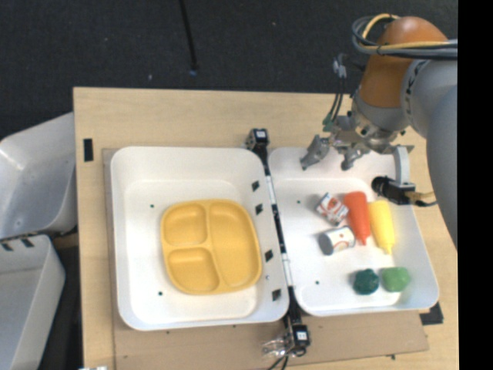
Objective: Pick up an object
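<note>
The gripper (333,154) is hanging with its jaws apart and holding nothing over the right bin (308,287), above the carrot (358,214), corn (383,223) and small cans (333,206).

Bright, even overhead light; faint shadows, soft low-resolution blur, dark surroundings.

Glossy plastic tray (210,247); bench (177,114) probably wood.

Divided tray (209,247) in left bin (127,206); toy foods (359,216) in right bin (300,199), pincer (333,154) above.
</note>
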### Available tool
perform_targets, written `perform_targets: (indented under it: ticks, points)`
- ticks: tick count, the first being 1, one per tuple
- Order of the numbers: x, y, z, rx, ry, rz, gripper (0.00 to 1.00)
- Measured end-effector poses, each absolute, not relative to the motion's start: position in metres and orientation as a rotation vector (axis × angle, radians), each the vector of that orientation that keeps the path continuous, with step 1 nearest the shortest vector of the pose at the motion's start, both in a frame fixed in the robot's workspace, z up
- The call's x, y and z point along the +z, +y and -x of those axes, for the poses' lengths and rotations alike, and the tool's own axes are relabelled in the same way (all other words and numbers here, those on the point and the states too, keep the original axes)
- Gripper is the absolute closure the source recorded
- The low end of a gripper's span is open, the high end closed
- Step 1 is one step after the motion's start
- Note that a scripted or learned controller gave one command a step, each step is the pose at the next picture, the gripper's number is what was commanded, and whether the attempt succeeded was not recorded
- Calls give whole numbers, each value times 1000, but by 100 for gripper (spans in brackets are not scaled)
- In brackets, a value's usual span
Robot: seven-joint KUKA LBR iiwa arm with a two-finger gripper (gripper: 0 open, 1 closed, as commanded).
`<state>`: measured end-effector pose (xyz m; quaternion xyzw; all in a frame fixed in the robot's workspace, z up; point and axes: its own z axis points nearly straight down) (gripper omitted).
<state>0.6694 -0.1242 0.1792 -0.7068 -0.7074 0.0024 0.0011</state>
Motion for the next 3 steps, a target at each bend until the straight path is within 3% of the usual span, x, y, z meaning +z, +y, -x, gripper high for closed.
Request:
perform_targets:
  ticks: [1, 2, 3]
  points:
    - [116, -122, -671, 7, -2223, 2217, 0]
    - [131, -122, -673, 0, -2228, 2218, 100]
    - [190, -124, -666, -3, -2223, 2223, 100]
